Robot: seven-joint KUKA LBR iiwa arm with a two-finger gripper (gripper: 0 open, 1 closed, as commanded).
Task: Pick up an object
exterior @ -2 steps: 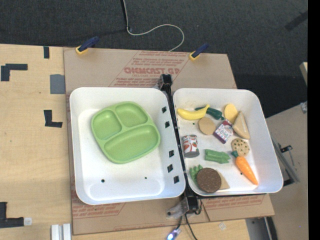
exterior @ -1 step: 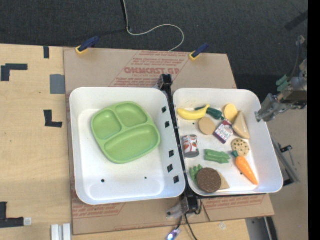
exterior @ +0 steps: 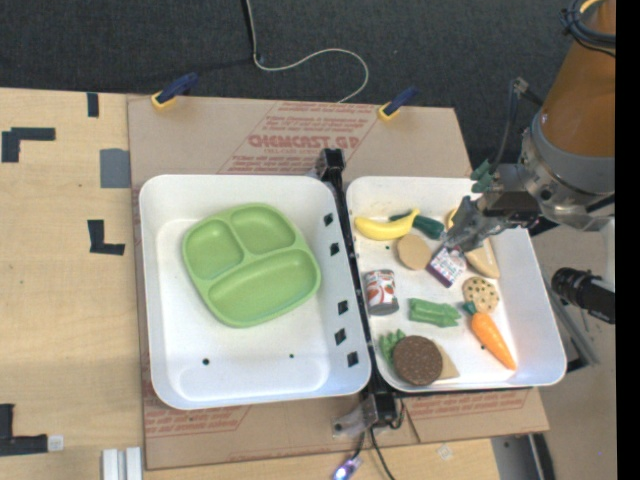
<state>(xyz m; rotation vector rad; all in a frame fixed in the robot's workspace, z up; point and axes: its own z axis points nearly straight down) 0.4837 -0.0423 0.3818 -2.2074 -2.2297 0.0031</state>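
My gripper (exterior: 454, 248) reaches down into the right bin (exterior: 540, 308) from the right. It is shut on the top edge of a small purple packet (exterior: 446, 265), which hangs tilted just above the bin floor. Around it lie a yellow banana (exterior: 382, 226), a tan round biscuit (exterior: 412, 253), a slice of bread (exterior: 484, 261), a chocolate-chip cookie (exterior: 480, 292), a carrot (exterior: 493, 338), a red-and-white can (exterior: 380, 291), a green pea pod (exterior: 433, 313) and a dark burger patty (exterior: 416, 360).
The left bin (exterior: 165, 348) holds a green divided plate (exterior: 251, 263). A black divider with clips (exterior: 343, 268) runs between the bins. The arm's grey body with its orange band (exterior: 585, 88) stands over the right bin's far right corner. A black cable (exterior: 300, 63) lies behind the bins.
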